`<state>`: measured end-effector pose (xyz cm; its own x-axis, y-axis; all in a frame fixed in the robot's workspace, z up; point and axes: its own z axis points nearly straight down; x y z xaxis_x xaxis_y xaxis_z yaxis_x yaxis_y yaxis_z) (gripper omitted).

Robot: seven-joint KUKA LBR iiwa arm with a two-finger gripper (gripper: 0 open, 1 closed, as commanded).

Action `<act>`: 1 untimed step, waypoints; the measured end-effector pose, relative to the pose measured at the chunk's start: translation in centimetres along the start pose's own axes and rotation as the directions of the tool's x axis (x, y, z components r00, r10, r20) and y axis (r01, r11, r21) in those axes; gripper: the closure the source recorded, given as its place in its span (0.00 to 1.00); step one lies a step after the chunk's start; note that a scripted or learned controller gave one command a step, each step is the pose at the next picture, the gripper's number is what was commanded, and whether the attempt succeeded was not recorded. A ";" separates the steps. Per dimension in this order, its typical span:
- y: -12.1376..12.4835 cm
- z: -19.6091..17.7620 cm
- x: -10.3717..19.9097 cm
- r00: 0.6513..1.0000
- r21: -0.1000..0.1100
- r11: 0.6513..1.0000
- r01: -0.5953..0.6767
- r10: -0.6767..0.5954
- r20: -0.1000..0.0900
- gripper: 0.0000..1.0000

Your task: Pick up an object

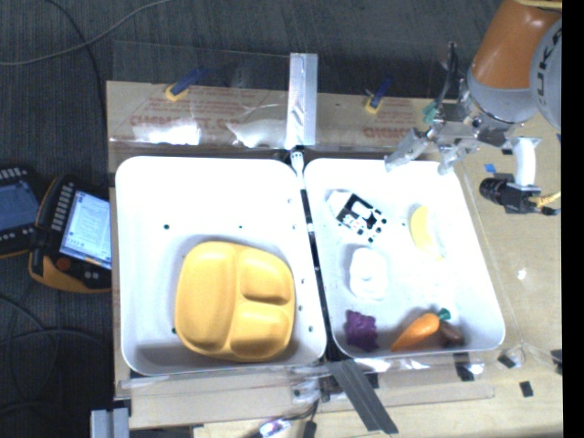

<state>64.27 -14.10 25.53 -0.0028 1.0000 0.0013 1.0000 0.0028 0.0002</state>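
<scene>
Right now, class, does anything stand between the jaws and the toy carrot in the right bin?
Nothing visible blocks it. The gripper hangs over the right bin's far edge; the carrot lies at the near edge, open from above, with a purple toy beside it.

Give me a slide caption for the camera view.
Gripper hovers above the right bin; carrot inside, yellow tray left.

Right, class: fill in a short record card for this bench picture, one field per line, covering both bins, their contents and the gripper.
left bin: yellow sectioned tray
right bin: black-and-white piece, pale yellow item, white item, purple item, toy carrot
carrot position: near edge, right of the purple item
gripper: above the right bin's far edge, holding nothing visible
task state: no object lifted yet
</scene>
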 end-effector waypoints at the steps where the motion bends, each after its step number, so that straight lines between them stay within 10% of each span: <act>1: 0.7 16.1 -4.7 1.000 -0.001 1.000 0.009 -0.009 0.003 0.00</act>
<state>65.00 -18.74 9.46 -0.0120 0.9999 -0.0019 0.9999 0.0120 0.0014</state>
